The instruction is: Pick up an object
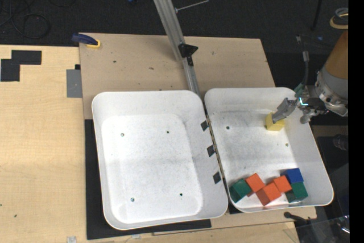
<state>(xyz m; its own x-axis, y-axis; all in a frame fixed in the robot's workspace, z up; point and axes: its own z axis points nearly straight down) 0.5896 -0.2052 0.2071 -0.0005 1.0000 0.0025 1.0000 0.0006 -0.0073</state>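
Observation:
A small yellow block (274, 124) lies in the upper right part of the right bin (250, 105). My gripper (294, 115) hangs over that bin's right rim, reaching in from the right. It is open, with its fingers spread wide. The left fingertip (281, 112) sits at the top edge of the yellow block, and the other finger (307, 115) stands well to the block's right. I cannot tell whether the finger touches the block. Nothing is held between the fingers.
A cluster of blocks rests in the right bin's near corner: green (240, 189), orange (255, 181), orange (269, 194), blue (293, 175) and dark green (296, 193). The left bin (114, 116) adjoins on the left. A slanted metal rail (170, 20) rises behind the bins.

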